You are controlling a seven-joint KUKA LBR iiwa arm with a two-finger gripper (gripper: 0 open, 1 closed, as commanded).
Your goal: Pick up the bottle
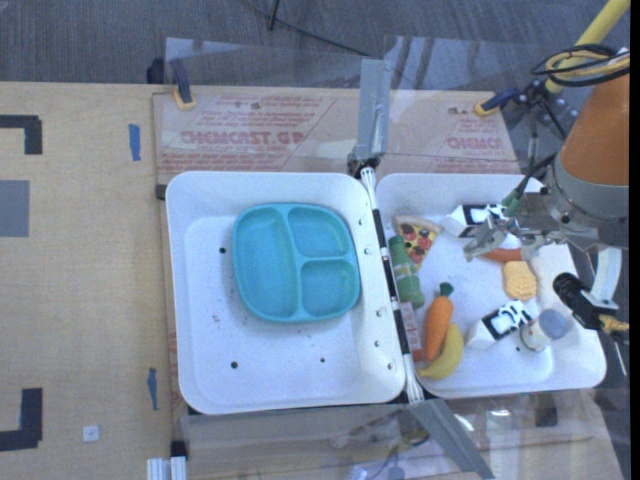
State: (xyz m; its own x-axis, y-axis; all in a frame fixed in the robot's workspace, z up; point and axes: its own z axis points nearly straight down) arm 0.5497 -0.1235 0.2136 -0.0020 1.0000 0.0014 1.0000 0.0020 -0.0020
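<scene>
The slim green plastic bottle [405, 271] lies lengthwise against the right white bin [575, 368]'s nine o'clock wall, beside the carrot [437, 320]. The grey metal gripper [497, 236] hovers at two o'clock from it, fingers apparently released, grasping nothing.

left bin [200, 368]: teal divided plate [297, 262]. right bin [575, 368]: carrot [436, 324] touching banana [446, 355], pizza slice [415, 238], cracker [520, 281].

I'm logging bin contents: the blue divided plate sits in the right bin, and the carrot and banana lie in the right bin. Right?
Not quite. The camera view shows the blue divided plate in the left bin, not the right. The carrot and banana do lie in the right bin.
</scene>
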